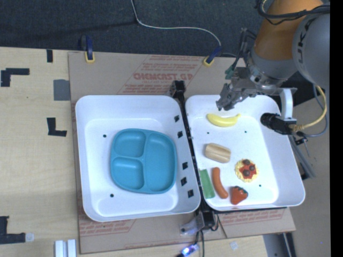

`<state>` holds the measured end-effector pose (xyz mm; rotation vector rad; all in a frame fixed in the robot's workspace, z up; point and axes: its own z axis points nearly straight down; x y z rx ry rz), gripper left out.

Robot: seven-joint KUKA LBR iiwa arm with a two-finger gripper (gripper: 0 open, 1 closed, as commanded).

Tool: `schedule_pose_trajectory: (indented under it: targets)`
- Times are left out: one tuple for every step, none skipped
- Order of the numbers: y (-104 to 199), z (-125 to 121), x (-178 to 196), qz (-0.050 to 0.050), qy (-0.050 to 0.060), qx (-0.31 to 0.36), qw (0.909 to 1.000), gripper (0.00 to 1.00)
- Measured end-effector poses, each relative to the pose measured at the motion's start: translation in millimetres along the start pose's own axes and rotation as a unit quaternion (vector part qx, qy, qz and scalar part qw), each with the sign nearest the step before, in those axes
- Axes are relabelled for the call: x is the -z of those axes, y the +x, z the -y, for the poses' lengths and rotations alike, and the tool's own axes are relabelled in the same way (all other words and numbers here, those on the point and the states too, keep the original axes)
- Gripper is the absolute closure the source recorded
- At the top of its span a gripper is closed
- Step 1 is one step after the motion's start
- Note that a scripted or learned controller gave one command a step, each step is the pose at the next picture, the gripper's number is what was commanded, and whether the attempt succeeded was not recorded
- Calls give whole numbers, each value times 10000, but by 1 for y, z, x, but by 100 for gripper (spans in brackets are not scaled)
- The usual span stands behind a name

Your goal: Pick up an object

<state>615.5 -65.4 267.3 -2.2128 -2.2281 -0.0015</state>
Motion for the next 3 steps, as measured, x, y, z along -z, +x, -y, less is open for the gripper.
schedule_pose_trajectory:
  targets:
    - [63, 7, -11, 2, 10, 0, 10000, 100]
    - [116, 16, -8, 4, 9, -5, 10000, 100]
    - [163, 29, -12, 6, 13, -6, 10000, 100]
